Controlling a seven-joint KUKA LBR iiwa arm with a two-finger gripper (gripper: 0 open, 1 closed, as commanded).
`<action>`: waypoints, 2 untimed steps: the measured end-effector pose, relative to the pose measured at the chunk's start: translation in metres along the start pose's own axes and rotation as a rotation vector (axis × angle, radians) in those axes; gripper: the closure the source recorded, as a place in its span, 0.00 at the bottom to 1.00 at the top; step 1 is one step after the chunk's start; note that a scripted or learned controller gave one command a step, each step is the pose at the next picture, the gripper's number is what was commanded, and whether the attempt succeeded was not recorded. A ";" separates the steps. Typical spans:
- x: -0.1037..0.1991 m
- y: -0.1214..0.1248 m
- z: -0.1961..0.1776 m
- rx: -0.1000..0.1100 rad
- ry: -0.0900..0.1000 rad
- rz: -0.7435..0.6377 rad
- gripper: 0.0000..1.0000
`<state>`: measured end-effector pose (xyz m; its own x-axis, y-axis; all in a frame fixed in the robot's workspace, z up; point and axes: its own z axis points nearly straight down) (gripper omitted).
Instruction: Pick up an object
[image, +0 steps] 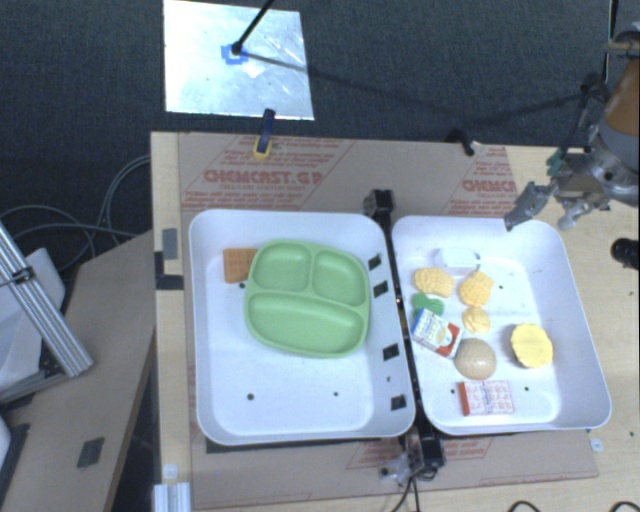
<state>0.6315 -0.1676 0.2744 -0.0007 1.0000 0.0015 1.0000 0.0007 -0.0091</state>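
The right bin (575, 300) holds several food toys: two yellow corn pieces (433, 281) (476, 289), a smaller yellow piece (477, 320), a small printed carton (433, 331), a brown bun (475, 357), a yellow round piece (531, 345) and a red-and-white packet (487, 398). My gripper (550, 208) hangs over the bin's far right corner, well apart from all of them. Its fingers are spread open with nothing between them.
The left bin (215, 330) carries a green divided plate (305, 297) and a brown cracker (237, 265) beside it. A black divider (395, 300) runs between the bins. A shiny sheet (238, 60) lies on the floor behind the bench.
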 end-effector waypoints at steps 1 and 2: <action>0.000 0.002 -0.007 -0.011 -0.002 -0.002 0.00; 0.001 0.005 0.055 -0.008 -0.001 -0.001 0.00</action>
<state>0.6363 -0.1666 0.2195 -0.0016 1.0000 0.0003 1.0000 0.0016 -0.0011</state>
